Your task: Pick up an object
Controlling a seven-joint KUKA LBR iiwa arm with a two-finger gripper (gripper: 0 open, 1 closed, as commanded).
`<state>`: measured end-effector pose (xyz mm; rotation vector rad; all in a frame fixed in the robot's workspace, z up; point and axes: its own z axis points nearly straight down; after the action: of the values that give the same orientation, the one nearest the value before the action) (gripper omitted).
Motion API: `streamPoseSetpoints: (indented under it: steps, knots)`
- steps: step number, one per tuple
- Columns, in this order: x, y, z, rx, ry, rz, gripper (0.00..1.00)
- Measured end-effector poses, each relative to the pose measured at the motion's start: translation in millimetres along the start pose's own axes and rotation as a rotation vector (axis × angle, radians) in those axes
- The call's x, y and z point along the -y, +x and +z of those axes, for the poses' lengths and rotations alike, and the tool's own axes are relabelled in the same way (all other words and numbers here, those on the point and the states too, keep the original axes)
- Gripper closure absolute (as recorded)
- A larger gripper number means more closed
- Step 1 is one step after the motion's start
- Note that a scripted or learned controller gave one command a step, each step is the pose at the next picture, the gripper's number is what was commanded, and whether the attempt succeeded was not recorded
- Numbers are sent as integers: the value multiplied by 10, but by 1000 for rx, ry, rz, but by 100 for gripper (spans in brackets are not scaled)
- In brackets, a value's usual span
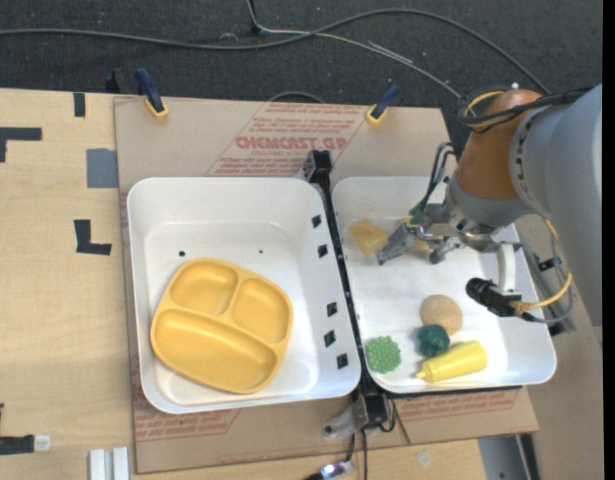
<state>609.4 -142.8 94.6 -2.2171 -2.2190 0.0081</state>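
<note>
Pale yellow soft-looking lump [367,236], the object nearest the fingers, lies in the right shallow white bin [532,368], just left of the two-finger gripper [415,245]. The gripper's grey fingers are spread apart with nothing between them, the left finger tip [391,249] reaching close to the lump; whether it touches cannot be told. Below the gripper in the same bin sit a tan rounded ball [441,313], a dark teal lumpy object [433,340] just beneath it, a yellow plastic bottle-shaped piece [455,361] lying on its side, and a green bumpy ball [383,353] further left. Well to the gripper's left, the left shallow white bin [147,208] holds a yellow three-compartment plastic tray [221,324].
</note>
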Motion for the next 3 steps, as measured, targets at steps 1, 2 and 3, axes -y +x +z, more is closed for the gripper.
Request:
streamPoseSetpoints:
  steps: [1,2,3]
  knots:
    - [-3,4,97,1,-6,-1,0]
    - [-11,5,-14,3,-9,-1,100]
    - [-22,51,-639,0,-10,-1,100]
